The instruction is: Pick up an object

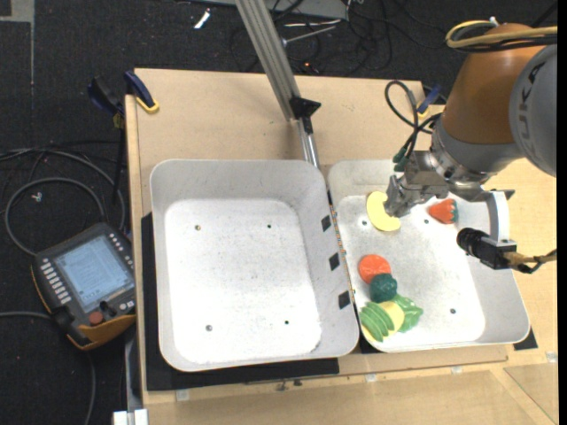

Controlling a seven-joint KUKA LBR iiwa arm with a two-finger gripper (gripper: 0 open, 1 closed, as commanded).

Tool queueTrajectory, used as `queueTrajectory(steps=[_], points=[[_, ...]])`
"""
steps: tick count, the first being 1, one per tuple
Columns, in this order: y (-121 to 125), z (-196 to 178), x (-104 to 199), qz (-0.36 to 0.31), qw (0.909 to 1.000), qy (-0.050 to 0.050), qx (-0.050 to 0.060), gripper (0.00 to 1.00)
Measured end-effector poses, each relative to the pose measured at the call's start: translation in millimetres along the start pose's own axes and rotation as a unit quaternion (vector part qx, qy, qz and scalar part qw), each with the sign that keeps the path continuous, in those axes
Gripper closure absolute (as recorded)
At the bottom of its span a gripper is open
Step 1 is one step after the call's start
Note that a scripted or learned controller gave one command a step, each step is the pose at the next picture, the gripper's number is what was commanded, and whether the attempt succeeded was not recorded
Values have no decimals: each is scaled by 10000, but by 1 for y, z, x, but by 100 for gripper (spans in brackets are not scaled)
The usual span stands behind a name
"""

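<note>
My gripper (pixel 396 204) reaches down into the right bin (pixel 461 326) near its far side, its tip at a pale yellow flat piece (pixel 382 212). The gripper's body covers part of that piece. A small red and orange object (pixel 442 210) lies just right of the gripper. Nearer the front lie an orange-red round object (pixel 374 266), a dark green one (pixel 384 287) touching it, and a cluster of green and yellow pieces (pixel 388 316) by the bin's front left corner.
The left bin (pixel 177 193) sits beside the right one, and a slanted metal pole (pixel 275 60) rises behind them. A black clamp (pixel 483 246) on the arm hangs over the right bin. A teach pendant (pixel 84 277) lies off the bench's left.
</note>
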State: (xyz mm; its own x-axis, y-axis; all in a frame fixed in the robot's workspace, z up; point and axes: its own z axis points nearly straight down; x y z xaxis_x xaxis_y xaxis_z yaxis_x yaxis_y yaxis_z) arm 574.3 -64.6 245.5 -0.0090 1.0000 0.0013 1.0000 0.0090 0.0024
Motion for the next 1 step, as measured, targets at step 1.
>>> queueTrajectory(steps=[1], points=[[22, -4, 51, 2, 10000, 2, -2, 100]])
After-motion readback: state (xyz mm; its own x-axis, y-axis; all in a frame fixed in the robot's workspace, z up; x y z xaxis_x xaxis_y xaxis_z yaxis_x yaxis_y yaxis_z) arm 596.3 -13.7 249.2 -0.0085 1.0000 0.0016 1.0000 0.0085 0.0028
